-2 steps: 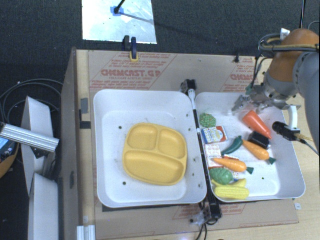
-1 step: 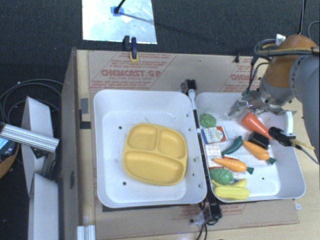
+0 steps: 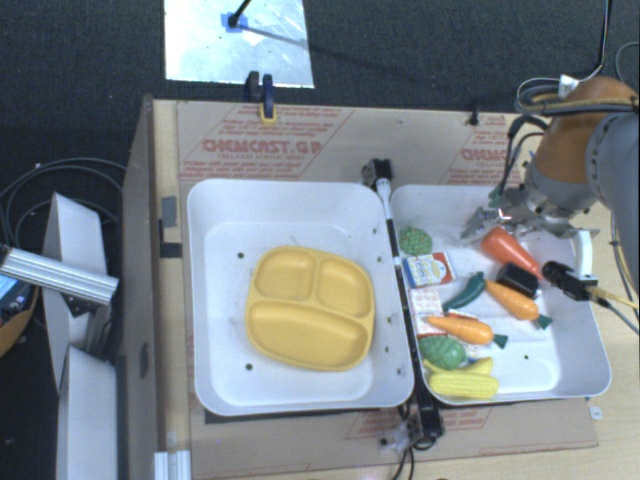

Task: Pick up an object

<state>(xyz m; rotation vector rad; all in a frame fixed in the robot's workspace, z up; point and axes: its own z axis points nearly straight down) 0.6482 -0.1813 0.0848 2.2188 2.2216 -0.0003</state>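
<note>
- Camera view: the arm (image 3: pixel 585 138) reaches in from the right over the right bin (image 3: pixel 585 373); the gripper (image 3: pixel 512 216) hangs low at that bin's far side.
- Whether it is wide, narrow or holding anything cannot be told.
- A red-orange carrot (image 3: pixel 507 249) lies just below the gripper, touching or nearly so.
- Nearer in the bin: a second carrot (image 3: pixel 512 300), a third carrot (image 3: pixel 458 327), a green pepper (image 3: pixel 466 291), a corn cob (image 3: pixel 463 385), a green round (image 3: pixel 415 240), a small card (image 3: pixel 427 268).
- The left bin (image 3: pixel 215 268) holds a yellow tray (image 3: pixel 310 306), well apart from the gripper.
</note>
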